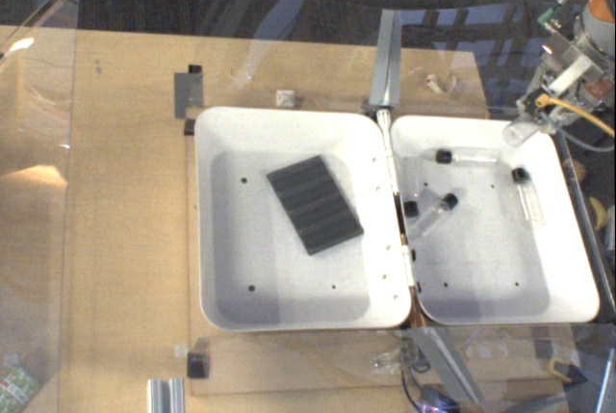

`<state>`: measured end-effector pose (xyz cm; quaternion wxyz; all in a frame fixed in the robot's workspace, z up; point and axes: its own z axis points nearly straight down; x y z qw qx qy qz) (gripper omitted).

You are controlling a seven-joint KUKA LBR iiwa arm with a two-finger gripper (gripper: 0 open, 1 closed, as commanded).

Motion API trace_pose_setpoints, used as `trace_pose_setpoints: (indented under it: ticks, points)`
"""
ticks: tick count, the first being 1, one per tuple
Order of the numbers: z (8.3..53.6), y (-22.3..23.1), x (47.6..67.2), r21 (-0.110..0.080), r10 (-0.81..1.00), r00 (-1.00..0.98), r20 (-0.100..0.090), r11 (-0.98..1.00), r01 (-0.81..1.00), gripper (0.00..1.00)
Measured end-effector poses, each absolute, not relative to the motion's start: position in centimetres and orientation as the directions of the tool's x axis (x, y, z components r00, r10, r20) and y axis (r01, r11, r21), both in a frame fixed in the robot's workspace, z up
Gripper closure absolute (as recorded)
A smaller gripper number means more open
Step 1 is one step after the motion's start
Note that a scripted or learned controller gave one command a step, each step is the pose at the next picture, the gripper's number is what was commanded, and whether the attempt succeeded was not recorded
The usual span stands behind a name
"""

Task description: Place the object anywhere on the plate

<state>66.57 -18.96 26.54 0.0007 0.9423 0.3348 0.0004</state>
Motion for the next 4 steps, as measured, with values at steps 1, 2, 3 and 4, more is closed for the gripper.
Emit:
trace_pose_setpoints:
  ticks: [1, 2, 3, 4]
  points:
    - [29.4, -19.7, 65.8, 0.002, 0.521, 0.853, 0.000, -0.853, 0.521, 1.00]
    - [30.4, -20.4, 66.0, 0.001, 0.520, 0.854, -0.001, -0.854, 0.520, 1.00]
    - [37.1, -20.4, 66.0, 0.000, 0.208, 0.978, 0.001, -0.978, 0.208, 1.00]
    - [28.0, -17.3, 64.7, -0.003, 0.464, 0.886, -0.001, -0.886, 0.464, 1.00]
